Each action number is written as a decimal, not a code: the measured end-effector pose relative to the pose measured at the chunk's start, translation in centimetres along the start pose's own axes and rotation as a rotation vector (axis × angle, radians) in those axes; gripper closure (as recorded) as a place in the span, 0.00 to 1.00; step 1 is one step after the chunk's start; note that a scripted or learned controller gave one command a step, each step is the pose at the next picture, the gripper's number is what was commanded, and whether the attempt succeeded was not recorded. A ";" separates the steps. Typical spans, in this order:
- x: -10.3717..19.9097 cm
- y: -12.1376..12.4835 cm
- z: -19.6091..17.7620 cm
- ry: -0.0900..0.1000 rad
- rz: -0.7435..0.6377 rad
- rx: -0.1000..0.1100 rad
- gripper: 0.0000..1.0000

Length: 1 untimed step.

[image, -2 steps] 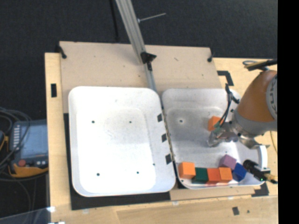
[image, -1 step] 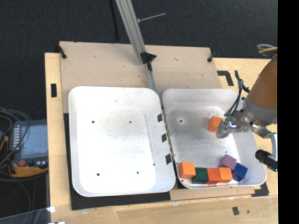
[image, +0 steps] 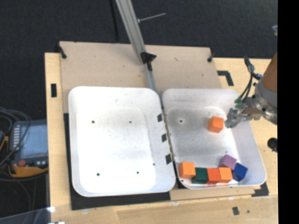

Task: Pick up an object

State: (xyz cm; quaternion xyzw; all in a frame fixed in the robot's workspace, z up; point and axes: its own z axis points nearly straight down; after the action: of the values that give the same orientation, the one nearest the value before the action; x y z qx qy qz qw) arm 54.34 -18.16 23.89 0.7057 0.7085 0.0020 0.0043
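An orange cube (image: 215, 124) lies apart from the others in the right bin (image: 196, 97), towards its right side. My gripper (image: 232, 118) comes in from the right and hangs just to the right of this cube, very close to its edge. Whether it touches the cube cannot be told. Along the bin's near edge sit several more blocks: an orange cube (image: 187, 169), a dark green block (image: 201, 175), two more orange blocks (image: 219, 174), a blue cube (image: 239, 171) and a purple cube (image: 228, 161) just behind them.
The left bin (image: 112, 139) stands beside the right one, with a narrow divider between them. A slanted metal rail (image: 135, 31) rises from the back of the bench. A handheld pendant (image: 28, 146) with cables lies off the bench at the left.
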 end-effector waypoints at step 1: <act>-0.1 0.1 -1.6 0.002 -0.002 0.006 1.00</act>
State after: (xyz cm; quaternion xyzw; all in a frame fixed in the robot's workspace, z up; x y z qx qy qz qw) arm 54.43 -18.25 25.49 0.7049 0.7093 0.0008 0.0015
